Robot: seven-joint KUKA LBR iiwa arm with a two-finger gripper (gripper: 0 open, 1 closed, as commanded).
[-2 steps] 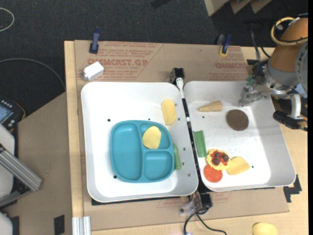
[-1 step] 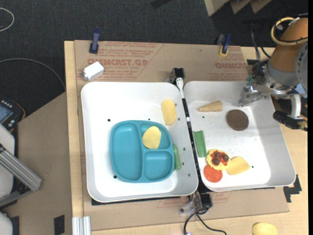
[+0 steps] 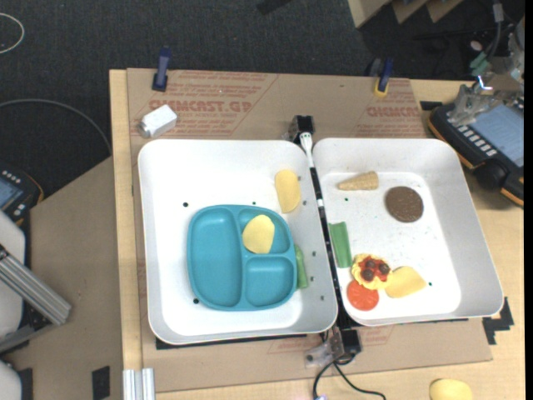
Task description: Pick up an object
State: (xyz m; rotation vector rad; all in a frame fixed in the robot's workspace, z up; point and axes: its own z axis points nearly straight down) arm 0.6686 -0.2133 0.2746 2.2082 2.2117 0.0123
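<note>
The tool's state, released or clenched, cannot be told from this view, so nothing counts as grasped.

Nearest the arm's side, the right bin (image 3: 466,223) holds 6 candidates. A brown disc (image 3: 404,204) and a tan wedge (image 3: 358,181) lie apart from the rest. A yellow lump (image 3: 405,282), a spotted piece (image 3: 371,268) and a red disc (image 3: 362,295) touch in a cluster, so a descent there would likely pinch 2 things or push 1 aside. The green strip (image 3: 339,244) lies against the bin's left wall, which could block a closing tool.

In the left bin (image 3: 158,223), a yellow piece (image 3: 259,234) sits across the ridges of the teal tray (image 3: 225,257) and may rock or slip. Another yellow piece (image 3: 287,190) lies near the wall. Flat discs risk a miss: the tool may close above them.
</note>
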